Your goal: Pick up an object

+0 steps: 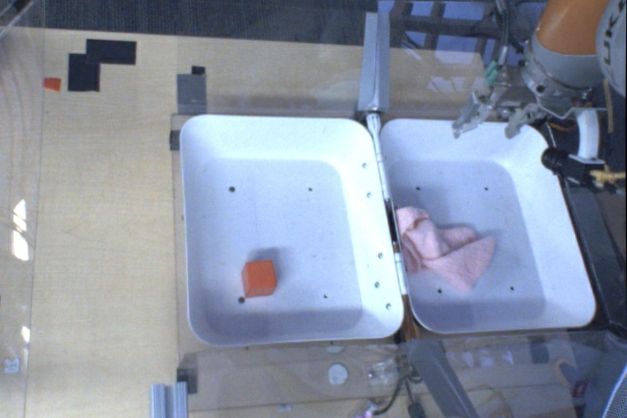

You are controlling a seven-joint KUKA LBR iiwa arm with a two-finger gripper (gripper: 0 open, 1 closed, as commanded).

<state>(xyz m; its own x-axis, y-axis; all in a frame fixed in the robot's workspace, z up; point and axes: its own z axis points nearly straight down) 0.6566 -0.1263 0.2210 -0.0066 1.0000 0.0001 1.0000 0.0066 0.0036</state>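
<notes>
From the camera above the bench, two shallow white bins sit side by side on a pale wooden top. The left bin (206, 210) holds a small orange block (260, 278), which lies on the floor of the bin toward its near left part, apart from every wall. The right bin (549, 210) holds a crumpled pink cloth (446, 250), bunched against the bin's left wall and spreading toward the middle of the floor.

The arm (578, 5) comes in from the right, its orange band showing above a grey wrist. The gripper (493, 117) hangs over the far edge of the right bin, near its back wall, well apart from the cloth and further still from the block. Its two fingers look spread, with a gap between the tips and nothing between them, though they are small and a little blurred, so the exact spread is hard to judge.

On the bench to the far left lie a black stepped shape (98, 62) and a tiny orange square (51, 84) just beside it. A grey metal rail (372, 64) runs back from the gap between the bins
</notes>
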